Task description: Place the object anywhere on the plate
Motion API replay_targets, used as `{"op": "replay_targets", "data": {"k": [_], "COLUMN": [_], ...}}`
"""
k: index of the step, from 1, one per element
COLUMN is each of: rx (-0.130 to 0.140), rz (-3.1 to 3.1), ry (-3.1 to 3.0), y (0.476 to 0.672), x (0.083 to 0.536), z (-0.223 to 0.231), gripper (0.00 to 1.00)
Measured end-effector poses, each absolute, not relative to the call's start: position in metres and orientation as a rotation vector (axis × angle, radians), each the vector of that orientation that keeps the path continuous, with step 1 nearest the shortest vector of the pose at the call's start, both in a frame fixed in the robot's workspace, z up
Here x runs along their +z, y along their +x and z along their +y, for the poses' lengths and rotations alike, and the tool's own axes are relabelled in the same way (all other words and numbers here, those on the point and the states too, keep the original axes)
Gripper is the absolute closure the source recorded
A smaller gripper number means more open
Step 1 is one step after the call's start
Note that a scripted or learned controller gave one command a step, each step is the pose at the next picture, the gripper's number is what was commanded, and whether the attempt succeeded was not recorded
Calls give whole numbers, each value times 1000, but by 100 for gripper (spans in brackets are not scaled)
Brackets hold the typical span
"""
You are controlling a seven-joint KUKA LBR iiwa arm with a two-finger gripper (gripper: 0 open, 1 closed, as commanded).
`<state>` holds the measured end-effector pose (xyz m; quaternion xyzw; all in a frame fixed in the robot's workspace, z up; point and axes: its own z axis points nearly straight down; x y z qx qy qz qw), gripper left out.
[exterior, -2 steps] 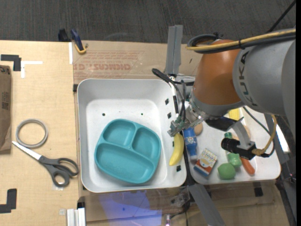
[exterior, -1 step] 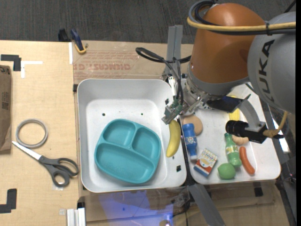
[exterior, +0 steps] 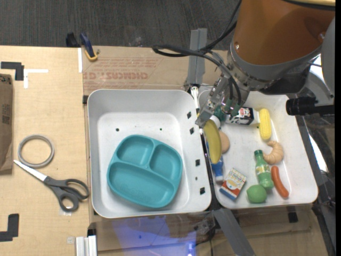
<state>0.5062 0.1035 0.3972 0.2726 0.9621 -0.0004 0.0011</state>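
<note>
The grey arm with its orange band (exterior: 282, 15) reached in from the right, and its pincer (exterior: 209, 110) hung low over the inner edge of the right bin (exterior: 306, 193), just above the upper end of a yellow banana (exterior: 213, 140). How far the pincer stood open could not be told, nor whether it had hold of the banana, since the metal parts and cables blurred together there. The banana lay lengthwise along the left wall of the right bin, its upper tip at the pincer and its lower end near a blue-capped tube (exterior: 217, 170); a pale tan rounded item (exterior: 223, 142) sat just beside it on the right. Elsewhere in that bin lay a small black-and-white carton (exterior: 242, 116), a yellow corn cob (exterior: 265, 124), a croissant (exterior: 275, 152), a green bottle (exterior: 261, 167), a red sausage (exterior: 280, 181), a green lime (exterior: 257, 193) and a small juice box (exterior: 233, 184). The left bin (exterior: 101, 111) held a teal plate (exterior: 145, 170) with 3 compartments, well apart from the banana. On the bench (exterior: 37, 207) to the left lay a roll of tape (exterior: 35, 150) and grey-handled scissors (exterior: 56, 186).
</note>
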Motion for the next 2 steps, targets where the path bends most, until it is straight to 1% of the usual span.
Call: {"op": "replay_targets", "data": {"k": [1,2], "rx": [-2,-2], "rz": [3032,3032], "ry": [822,822], "y": [479,479], "x": [330,331], "z": [185,185], "gripper": [100,0]}}
